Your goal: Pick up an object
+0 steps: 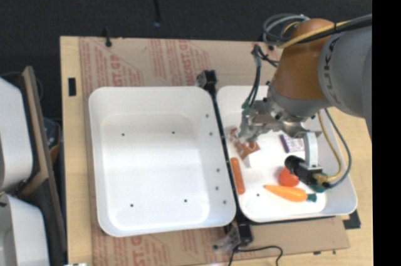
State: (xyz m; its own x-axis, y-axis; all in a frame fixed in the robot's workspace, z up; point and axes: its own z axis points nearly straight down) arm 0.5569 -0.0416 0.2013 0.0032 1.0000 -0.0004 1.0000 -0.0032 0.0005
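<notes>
A dark carpeted floor surrounds a pale bench [74, 152] topped with a cardboard sheet [144, 61] printed in red. Two shallow white bins sit side by side on it, their long rims touching down the middle. A small black clip [207, 78] sits at the 12 o'clock end of that shared edge.

The left bin [100, 133] takes up the middle of the view, and its floor is open white from wall to wall.

The right bin [341, 205] is crowded. The grey arm [351, 71], with its orange band, comes in from 3 o'clock and covers the bin's far half. The gripper [247, 136] hangs low at the bin's 10 o'clock, close to the shared rim. Whether it is spread or closed cannot be told from this angle. A small brown piece [250, 149] lies just under its tip, at 6 o'clock from it; contact between them is unclear.

A thin orange stick [237, 175] lies along the bin's left wall at 8 o'clock, near the brown piece. A carrot [285, 193] lies across the 6 o'clock edge, close to the near wall. A red tomato [288, 178] touches the carrot at its 12 o'clock. A purple and white packet [292, 144] lies near the bin's middle. A patch of bare floor lies between the stick and the carrot.
</notes>
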